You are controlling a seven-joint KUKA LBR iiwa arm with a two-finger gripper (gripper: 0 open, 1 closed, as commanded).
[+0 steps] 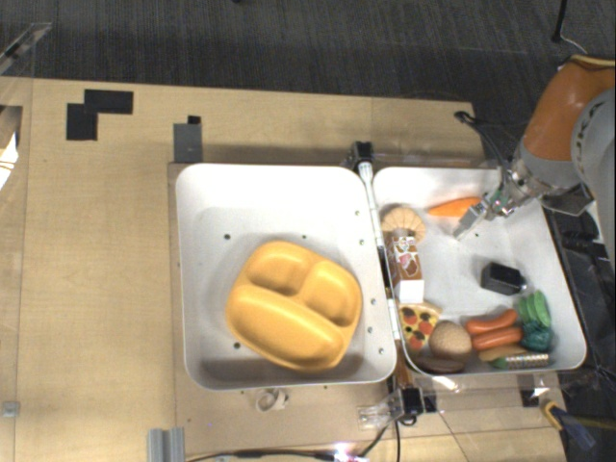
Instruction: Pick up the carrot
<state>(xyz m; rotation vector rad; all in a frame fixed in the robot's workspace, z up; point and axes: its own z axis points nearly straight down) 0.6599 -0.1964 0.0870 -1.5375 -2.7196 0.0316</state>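
Observation:
The carrot (450, 206) is a small orange wedge lying near the back of the right bin (568, 301), pointing left. My gripper (474, 218) hangs low over the bin right beside the carrot's right end, touching or nearly touching it. The grey arm with its orange band (563, 114) reaches in from the right behind it.
In the right bin lie a shell-shaped pastry (402, 221), a wrapped bar (408, 264), a black block (502, 278), a pizza slice (418, 322), a brown ball (449, 340), red sausages (494, 328) and a green vegetable (535, 320). A big yellow bread-like lump (294, 303) lies in the left bin (207, 210).

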